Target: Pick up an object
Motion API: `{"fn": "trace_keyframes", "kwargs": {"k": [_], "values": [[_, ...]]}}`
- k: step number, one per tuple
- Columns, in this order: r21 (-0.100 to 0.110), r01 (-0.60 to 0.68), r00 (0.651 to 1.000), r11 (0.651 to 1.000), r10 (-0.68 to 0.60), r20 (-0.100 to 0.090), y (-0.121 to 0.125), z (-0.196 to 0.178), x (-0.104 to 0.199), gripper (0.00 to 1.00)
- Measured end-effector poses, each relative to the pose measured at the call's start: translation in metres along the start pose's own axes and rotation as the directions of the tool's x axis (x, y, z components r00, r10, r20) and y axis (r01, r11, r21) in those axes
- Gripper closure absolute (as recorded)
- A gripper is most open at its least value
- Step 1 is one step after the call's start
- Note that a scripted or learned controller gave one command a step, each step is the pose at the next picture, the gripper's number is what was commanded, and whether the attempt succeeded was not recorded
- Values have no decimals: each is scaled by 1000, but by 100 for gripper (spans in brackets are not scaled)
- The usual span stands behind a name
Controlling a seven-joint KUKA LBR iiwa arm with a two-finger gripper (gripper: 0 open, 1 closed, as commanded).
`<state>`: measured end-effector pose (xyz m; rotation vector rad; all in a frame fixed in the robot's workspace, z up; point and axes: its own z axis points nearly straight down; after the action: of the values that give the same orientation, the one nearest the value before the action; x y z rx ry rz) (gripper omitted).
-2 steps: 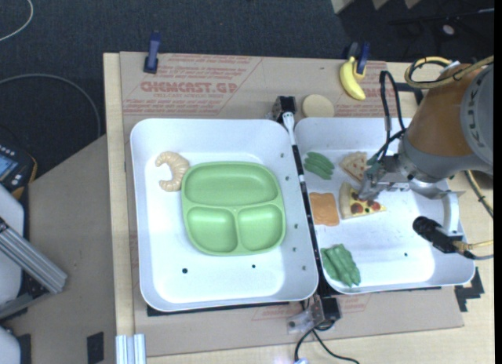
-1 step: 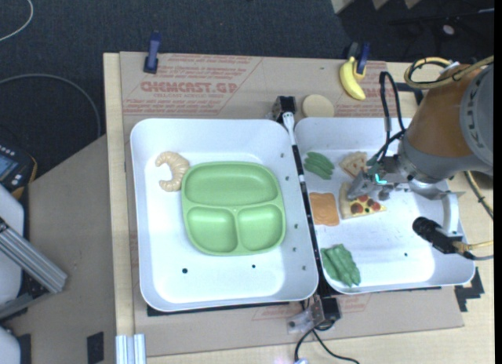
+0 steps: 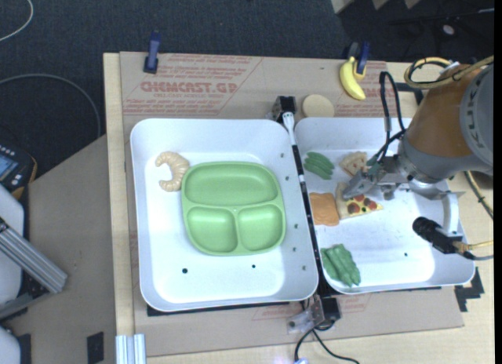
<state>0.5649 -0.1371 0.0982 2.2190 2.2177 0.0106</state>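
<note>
Reached into the right bin (image 3: 439, 276) from the right, with the claw (image 3: 362, 184) low over the pizza slice (image 3: 362, 205), just beside the orange block (image 3: 324, 209). Could not tell whether clenched or released. Judged nothing lifted yet: slice lay flat on the bin floor, grasp and raise left.

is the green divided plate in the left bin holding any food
Empty. All three compartments of the green plate show bare green; the croissant lies beside it on the bin floor.
</note>
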Motion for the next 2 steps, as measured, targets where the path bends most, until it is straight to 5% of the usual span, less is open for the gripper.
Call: {"fn": "trace_keyframes", "kwargs": {"k": [2], "values": [[0,0,1000,1000,0,0,0,0,0,0]]}}
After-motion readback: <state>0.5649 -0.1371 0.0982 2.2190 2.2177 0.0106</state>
